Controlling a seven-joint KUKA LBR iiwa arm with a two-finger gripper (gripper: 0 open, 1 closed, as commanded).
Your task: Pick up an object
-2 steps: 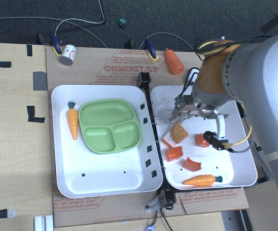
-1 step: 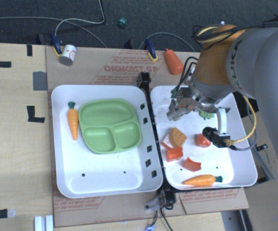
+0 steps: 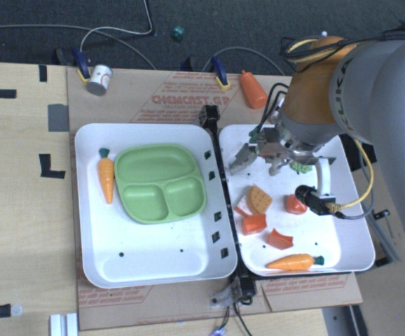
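Grey metal fingers of the gripper [image 3: 258, 159] hang over the far-left part of the right bin [image 3: 353, 254], splayed apart with nothing between them: released, no grasp. The orange-banded wrist sits just behind them to the right.

Nearest candidate: a tan waffle-textured piece [image 3: 260, 199], just near of the fingertips, apart from them. Judged to be toy food, hard plastic, light and stiff. Its ridged face should give better friction than the smooth pieces. Best taken across its two flat edges.

Just near of it, a red chunk [image 3: 253, 223]; further near and right, a second red chunk [image 3: 279, 239]. Both small and angular, probably light, smooth and liable to squirt out if pinched on a slanted face.

Right of the waffle piece, a red tomato-like piece [image 3: 295, 204], rounded, likely to roll. It lies close against a black fitting on the arm's cable.

Along the near wall, an orange carrot [image 3: 291, 262], long and tapered; grip across the thick middle, not the tip.

Left bin [image 3: 90, 208]: a green divided plate [image 3: 162, 182] and a second carrot [image 3: 106, 177] lying just left of it. Both well apart from the gripper.
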